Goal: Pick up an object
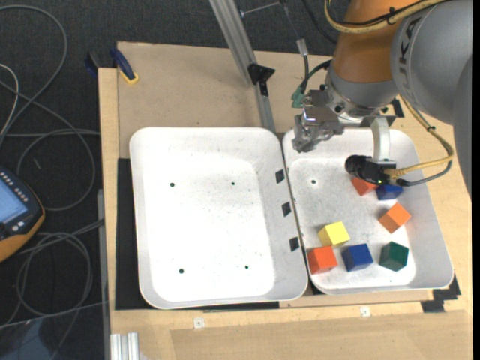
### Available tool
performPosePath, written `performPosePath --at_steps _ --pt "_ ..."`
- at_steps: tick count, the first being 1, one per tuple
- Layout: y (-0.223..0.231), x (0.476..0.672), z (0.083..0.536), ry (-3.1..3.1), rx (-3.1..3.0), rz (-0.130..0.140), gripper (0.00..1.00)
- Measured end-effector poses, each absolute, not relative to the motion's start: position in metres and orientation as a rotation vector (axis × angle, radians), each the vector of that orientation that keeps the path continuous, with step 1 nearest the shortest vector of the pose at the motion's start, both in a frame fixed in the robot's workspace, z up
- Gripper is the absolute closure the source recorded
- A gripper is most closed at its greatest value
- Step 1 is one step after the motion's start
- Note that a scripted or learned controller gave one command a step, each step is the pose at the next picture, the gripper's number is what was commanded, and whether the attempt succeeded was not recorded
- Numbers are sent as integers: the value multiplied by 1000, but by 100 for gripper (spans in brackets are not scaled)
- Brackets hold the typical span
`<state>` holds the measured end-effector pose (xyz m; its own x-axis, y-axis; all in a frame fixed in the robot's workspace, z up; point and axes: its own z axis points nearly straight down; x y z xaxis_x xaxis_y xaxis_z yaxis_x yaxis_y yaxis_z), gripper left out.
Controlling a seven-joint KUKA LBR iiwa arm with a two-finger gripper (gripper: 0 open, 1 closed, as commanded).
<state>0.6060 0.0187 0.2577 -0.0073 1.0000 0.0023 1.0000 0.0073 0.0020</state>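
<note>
My gripper [306, 139] hangs over the far left corner of the right bin [435, 265], close to the wall between the two bins. Several small blocks lie in that bin, all nearer the camera and to the right of the gripper. A yellow block [334, 233], a red-orange block [323, 259], a blue block [358, 256] and a green block [394, 256] cluster at the near side. An orange block [394, 217] lies further back. A red block [364, 187] and a second blue block [389, 193] sit partly under a black fitting [366, 166] on the arm.
The left bin [150, 201] stands beside the right one, with black clips [286, 208] along their shared edge. A slanted metal post [240, 43] rises behind the bins. The grey arm with its orange band [375, 28] covers the far right corner.
</note>
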Motion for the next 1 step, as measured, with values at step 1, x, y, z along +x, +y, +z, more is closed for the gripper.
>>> performPosePath --at_steps 1 --pt "82 609 258 -2230 -2213 -5 100"
